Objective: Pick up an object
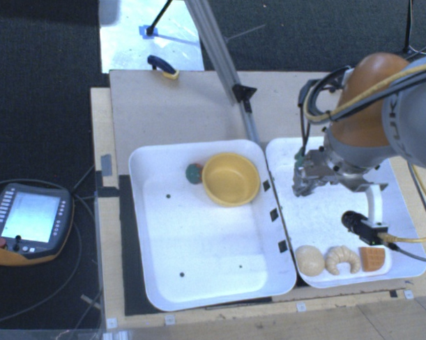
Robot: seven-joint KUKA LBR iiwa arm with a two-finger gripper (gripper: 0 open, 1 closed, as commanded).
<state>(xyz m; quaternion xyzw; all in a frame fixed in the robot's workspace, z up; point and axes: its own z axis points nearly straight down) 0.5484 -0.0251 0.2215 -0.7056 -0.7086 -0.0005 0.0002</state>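
A yellow bowl (231, 178) sits at the back of the left bin (168, 272), a small green thing (193, 173) touching its left side. In the right bin (411, 263), a bun (309, 260), croissant (343, 259) and orange wedge (373, 258) line the front wall, and the gripper (305, 180) hovers behind them near the bin's left edge.

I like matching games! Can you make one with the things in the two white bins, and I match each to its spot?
Things:
1. round yellow plastic bowl
2. small dark green ball
3. pale curved croissant-shaped toy
4. orange wedge-shaped block

Places:
A. right bin, near edge, rightmost of the row
B. left bin, touching the bowl's left side
C. left bin, far right part
D. right bin, middle of the row

Pairs: 1-C, 2-B, 3-D, 4-A
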